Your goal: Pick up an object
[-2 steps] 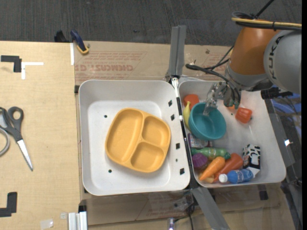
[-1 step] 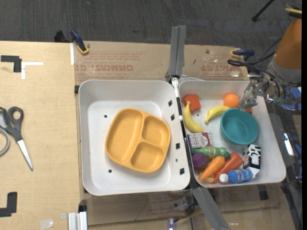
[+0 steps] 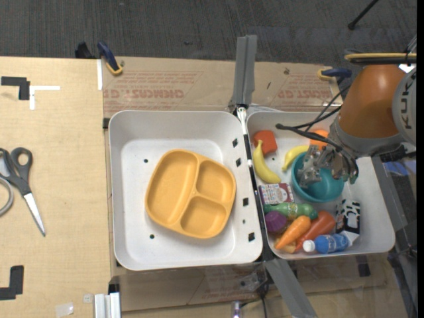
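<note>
The right bin (image 3: 377,234) holds a heap of toy food. A teal bowl (image 3: 324,189) sits in its middle, with two yellow bananas (image 3: 265,167) to its left and a red piece (image 3: 266,141) at the back. Two orange carrots (image 3: 295,232), a green vegetable (image 3: 291,210), a purple piece (image 3: 276,222), a small pink carton (image 3: 275,193), a blue-capped bottle (image 3: 328,244) and a black-and-white item (image 3: 349,216) lie along the front. My gripper (image 3: 322,165) hangs right over the teal bowl, down at its rim. Nothing is visibly held.
The left bin (image 3: 126,197) carries a yellow divided plate (image 3: 191,193). Scissors (image 3: 23,184) lie on the wooden bench at the far left. The arm's orange band (image 3: 374,101) overhangs the right bin's back right corner.
</note>
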`<state>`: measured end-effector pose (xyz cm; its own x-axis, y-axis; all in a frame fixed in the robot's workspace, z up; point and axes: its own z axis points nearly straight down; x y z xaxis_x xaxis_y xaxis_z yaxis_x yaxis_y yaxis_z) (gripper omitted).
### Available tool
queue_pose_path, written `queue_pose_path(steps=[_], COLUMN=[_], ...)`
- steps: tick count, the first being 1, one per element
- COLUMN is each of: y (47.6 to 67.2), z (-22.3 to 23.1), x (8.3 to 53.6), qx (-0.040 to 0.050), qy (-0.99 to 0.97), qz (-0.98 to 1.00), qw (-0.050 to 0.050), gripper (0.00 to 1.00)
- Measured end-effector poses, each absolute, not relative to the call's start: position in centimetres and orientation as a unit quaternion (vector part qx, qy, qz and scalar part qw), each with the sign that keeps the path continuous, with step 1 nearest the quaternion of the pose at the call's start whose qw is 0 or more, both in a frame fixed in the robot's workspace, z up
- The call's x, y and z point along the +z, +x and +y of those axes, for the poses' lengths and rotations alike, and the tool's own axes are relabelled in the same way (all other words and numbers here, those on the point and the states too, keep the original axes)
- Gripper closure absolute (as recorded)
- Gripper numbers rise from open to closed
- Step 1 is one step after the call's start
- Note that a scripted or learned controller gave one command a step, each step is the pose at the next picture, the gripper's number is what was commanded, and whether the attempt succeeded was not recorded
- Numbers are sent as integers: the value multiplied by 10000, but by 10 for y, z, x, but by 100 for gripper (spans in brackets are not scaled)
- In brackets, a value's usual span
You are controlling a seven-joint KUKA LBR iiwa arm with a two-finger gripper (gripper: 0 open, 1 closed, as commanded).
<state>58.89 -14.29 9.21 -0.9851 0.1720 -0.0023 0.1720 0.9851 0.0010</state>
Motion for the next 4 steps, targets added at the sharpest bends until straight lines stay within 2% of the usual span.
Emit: queue_pose_path(steps=[1,2,3,4], y=[620,640,641,643], z=[-164,-103,-103,-97], x=[94,93,104,93], qx=[-1,0,-4,-5], qy=[2678,3798,3781,4258], qz=[9635,9251,9258,9048], qw=[35,23,47,21], gripper=[100,100,100,100])
